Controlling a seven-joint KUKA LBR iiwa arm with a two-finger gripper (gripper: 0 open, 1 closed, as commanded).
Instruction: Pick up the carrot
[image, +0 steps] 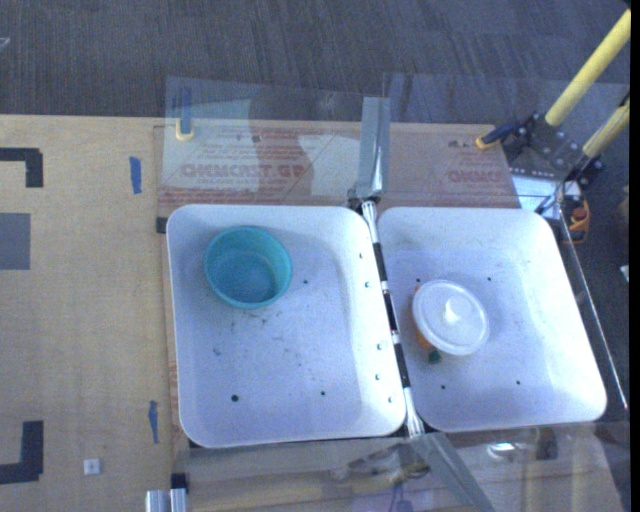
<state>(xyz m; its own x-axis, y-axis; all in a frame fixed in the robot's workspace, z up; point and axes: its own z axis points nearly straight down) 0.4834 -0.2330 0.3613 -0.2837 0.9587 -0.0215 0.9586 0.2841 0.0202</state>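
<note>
A small orange and green piece, apparently the carrot (429, 348), peeks out at the lower left edge of a white round lidded container (451, 316) in the right bin (540, 390). The container hides most of it. Both lie near the bin's middle, a little left of centre.
A teal bowl (248, 266) stands upright in the far left part of the left bin (290, 400). A ridge (385, 320) divides the two bins. Yellow poles with a black clamp (545, 140) stand beyond the right bin's far corner. Clear panels rise behind the bins.
</note>
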